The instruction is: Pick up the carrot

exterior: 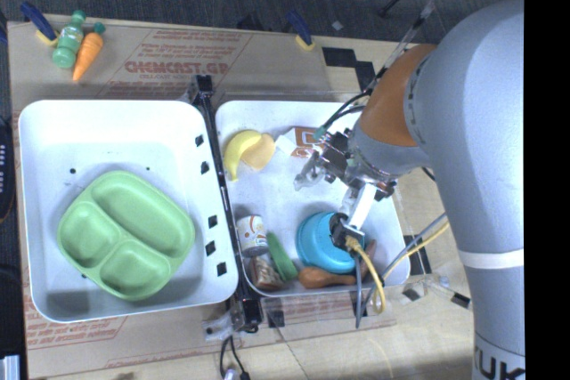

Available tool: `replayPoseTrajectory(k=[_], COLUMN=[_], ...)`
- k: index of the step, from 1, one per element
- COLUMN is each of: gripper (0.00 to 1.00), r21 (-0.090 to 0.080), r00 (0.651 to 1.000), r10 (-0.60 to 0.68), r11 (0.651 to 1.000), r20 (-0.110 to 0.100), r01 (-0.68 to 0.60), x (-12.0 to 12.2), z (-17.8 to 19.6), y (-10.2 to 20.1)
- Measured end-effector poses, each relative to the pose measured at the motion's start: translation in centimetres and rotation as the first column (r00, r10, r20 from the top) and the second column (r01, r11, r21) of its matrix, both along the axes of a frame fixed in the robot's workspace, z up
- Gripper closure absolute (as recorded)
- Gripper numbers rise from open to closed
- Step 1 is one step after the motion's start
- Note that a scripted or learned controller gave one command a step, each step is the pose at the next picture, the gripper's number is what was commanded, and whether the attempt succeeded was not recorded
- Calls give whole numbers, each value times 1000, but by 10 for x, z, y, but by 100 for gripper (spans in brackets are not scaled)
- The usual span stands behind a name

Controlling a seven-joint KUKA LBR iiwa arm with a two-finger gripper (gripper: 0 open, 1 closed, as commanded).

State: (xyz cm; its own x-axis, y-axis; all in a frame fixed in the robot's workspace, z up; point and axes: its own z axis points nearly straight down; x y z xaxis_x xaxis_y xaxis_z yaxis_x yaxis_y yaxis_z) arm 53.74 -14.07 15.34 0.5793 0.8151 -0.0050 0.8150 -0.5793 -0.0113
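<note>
– Over the right bin, at its middle, hangs the gripper. Whether it's open or closed I can't tell from where I stand; nothing shows in it.

– And the carrot?

– I'd take it to be that orange-brown tapered piece at six o'clock from the gripper, against the bin's near wall. The blue bowl sits between them, just beside it. Its long axis runs three to nine.

– Isn't that one up on the cardboard?

– Yes, a green-topped carrot lies at ten o'clock, well apart, outside both bins, next to a green bottle. It slants one to seven. I'd guess the near one is meant, so the move has to clear the bowl's rim.
</note>
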Motion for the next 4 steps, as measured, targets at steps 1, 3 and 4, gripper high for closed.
replayPoseTrajectory(k=[1,3,4], gripper=[0,0,100], r21=[3,2,5], r00=[993,996,997], r10=[121,-88,-81], r11=[993,996,997], r20=[2,-2,-5], r01=[-121,88,81], x=[1,46,47], z=[-48,-65,-53], y=[-50,52,52])
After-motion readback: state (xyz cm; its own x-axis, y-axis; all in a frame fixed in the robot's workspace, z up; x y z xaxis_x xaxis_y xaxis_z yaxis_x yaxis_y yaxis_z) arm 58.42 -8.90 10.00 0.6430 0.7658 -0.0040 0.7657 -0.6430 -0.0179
